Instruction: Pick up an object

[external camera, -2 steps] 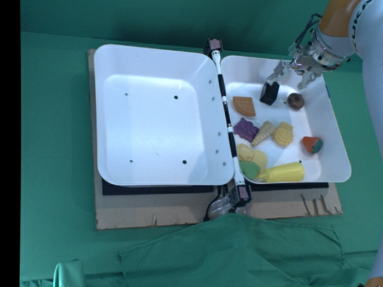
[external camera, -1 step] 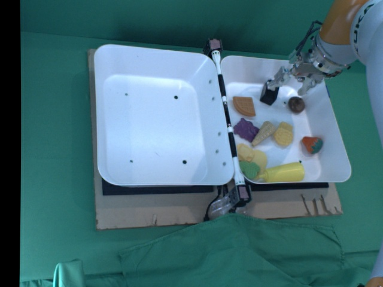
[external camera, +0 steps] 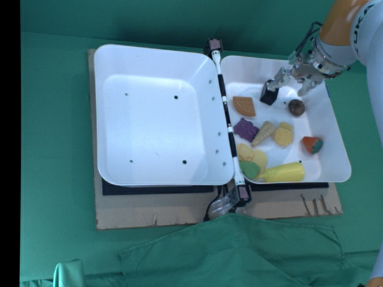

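Yellow bottle (external camera: 283,172), bin's (external camera: 335,154) six o'clock: unpicked. Gripper (external camera: 288,87), twelve o'clock: fingers spread wide, holding nothing, above brown ball (external camera: 296,107). Pick apparently pending.

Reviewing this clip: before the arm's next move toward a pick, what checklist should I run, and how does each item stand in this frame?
1. Gripper over the right bin, which bears the objects: ok.
2. Fingers spread: ok, they look open.
3. Object between fingers: not ok, nothing there.
4. Nearest target free-standing: ok, the brown ball lies apart from the other items.
5. Gripper centred above the ball: cannot tell from this slanted view.
6. Black block out of the finger's way: not ok, it sits by the finger.
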You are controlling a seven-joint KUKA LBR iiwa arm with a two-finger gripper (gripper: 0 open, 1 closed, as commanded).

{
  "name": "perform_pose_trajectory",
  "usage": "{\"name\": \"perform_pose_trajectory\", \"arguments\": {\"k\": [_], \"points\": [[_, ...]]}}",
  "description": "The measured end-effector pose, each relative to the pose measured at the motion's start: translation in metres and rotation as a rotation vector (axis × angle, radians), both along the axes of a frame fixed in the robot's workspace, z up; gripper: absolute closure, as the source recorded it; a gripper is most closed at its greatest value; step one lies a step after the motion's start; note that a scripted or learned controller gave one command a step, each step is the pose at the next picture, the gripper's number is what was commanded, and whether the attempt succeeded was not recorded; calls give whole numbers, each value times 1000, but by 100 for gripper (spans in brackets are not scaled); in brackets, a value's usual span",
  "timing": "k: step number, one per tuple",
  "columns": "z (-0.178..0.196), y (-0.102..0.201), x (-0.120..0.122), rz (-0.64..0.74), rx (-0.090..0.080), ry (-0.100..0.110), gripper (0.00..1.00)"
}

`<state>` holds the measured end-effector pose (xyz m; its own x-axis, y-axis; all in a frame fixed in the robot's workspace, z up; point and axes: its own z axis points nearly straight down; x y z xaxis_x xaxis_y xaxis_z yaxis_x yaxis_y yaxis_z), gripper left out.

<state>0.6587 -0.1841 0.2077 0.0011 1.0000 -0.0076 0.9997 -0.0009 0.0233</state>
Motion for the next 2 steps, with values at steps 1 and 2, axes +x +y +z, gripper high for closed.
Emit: {"name": "perform_pose_trajectory", "arguments": {"k": [1,2], "points": [[0,0,0,0,-1,0,0],[15,-1,1,-4,-1,-11,100]]}}
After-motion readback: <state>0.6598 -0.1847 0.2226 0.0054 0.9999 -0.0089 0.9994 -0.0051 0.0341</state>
